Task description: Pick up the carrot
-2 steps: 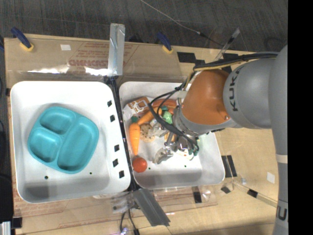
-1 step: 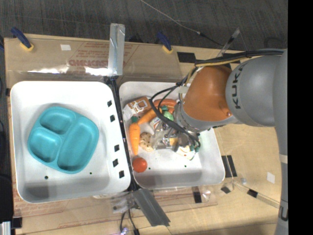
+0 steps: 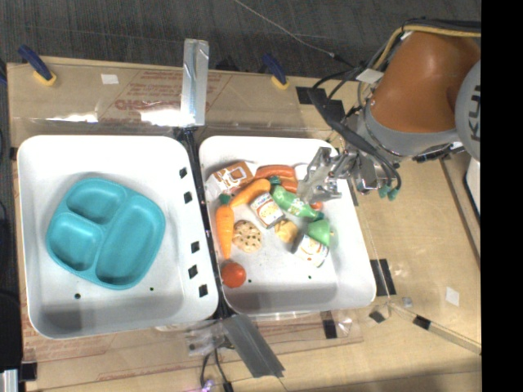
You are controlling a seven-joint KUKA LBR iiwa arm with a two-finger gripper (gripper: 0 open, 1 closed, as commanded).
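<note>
The carrot [image 3: 223,229] is orange with a small green top and lies lengthwise along the left wall of the right bin [image 3: 351,280]. My gripper [image 3: 314,184] hangs over the upper right part of that bin, above a green vegetable [image 3: 294,204]. It is well to the right of the carrot and apart from it. Nothing shows in its grip.
Around the carrot lie a second orange piece [image 3: 250,193], a cookie [image 3: 246,237], a red tomato [image 3: 233,274], a small can [image 3: 266,210], a sausage [image 3: 274,171] and a brown box [image 3: 231,175]. The left bin [image 3: 33,300] holds a teal divided tray [image 3: 105,231].
</note>
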